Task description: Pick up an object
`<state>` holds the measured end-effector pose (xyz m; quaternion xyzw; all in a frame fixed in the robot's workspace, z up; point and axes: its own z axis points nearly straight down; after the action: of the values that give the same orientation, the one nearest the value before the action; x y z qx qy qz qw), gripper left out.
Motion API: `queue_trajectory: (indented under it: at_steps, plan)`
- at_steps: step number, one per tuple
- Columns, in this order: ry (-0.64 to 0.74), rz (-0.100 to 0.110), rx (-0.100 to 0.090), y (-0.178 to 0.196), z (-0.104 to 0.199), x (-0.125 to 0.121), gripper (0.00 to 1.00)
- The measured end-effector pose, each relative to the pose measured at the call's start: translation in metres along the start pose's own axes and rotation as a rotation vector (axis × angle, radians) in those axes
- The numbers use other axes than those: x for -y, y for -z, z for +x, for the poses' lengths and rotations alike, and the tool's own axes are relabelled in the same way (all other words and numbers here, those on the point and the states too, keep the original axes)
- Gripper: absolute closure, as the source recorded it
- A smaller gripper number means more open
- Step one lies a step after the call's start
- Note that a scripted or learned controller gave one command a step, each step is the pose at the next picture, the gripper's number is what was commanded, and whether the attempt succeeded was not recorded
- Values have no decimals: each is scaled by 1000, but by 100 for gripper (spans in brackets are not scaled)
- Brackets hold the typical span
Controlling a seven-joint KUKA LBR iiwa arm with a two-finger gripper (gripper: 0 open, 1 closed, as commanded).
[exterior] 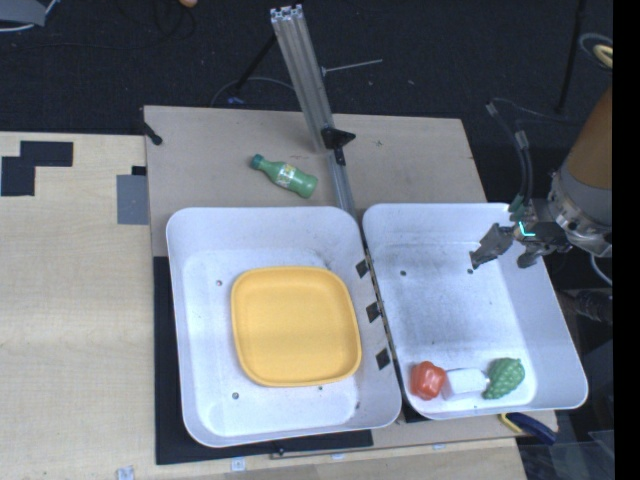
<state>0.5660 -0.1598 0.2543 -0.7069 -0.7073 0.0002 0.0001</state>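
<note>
Above, the gripper (508,248) — fingers spread, nothing between them — hovers over the right bin (450,298); it should centre on the red object (428,379) before descending.

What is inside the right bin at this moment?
Along the right bin's near edge lie a red tomato-like object, a small white block and a green broccoli-like object. The gripper hovers above its far side.

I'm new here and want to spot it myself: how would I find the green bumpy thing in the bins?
Start at the right bin and go to its near corner, where three small things lie in a row. The green thing is the rightmost, beside a white block and a red piece. It alone is green and knobbly.
</note>
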Motion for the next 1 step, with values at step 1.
queue_trajectory:
  at_steps: [1]
  plan:
    - [0, 0, 0, 0, 0, 0, 0]
